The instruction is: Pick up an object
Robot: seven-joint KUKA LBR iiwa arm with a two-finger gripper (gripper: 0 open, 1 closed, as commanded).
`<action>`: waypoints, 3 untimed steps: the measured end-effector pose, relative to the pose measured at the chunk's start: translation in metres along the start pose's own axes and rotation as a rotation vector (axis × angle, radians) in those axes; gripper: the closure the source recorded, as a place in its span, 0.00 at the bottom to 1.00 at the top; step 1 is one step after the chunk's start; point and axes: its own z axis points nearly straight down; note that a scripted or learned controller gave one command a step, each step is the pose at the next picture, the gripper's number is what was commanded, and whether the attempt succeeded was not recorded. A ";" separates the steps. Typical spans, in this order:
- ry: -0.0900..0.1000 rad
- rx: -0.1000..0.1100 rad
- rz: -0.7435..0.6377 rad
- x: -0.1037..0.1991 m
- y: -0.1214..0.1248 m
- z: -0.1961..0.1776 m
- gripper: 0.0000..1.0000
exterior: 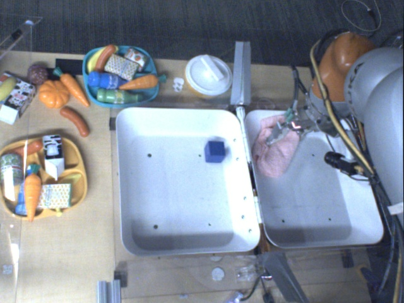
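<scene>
The gripper (282,129) hangs over the far left corner of the right bin (328,223), its fingers pinched into a crumpled pink cloth (276,151) that lies bunched against that bin's left wall. Across the divider from the cloth, a small blue cube (215,151) sits alone in the left bin (177,232), well apart from it. Beyond the left bin, away from the cloth, stand a white lidded bowl (207,75) and a blue basket of toy food (122,76).
</scene>
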 end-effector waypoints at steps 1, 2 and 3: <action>0.001 0.001 -0.169 -0.029 -0.012 0.000 0.00; -0.007 -0.011 -0.174 -0.028 -0.008 -0.012 1.00; -0.008 -0.008 -0.231 0.041 0.009 -0.097 1.00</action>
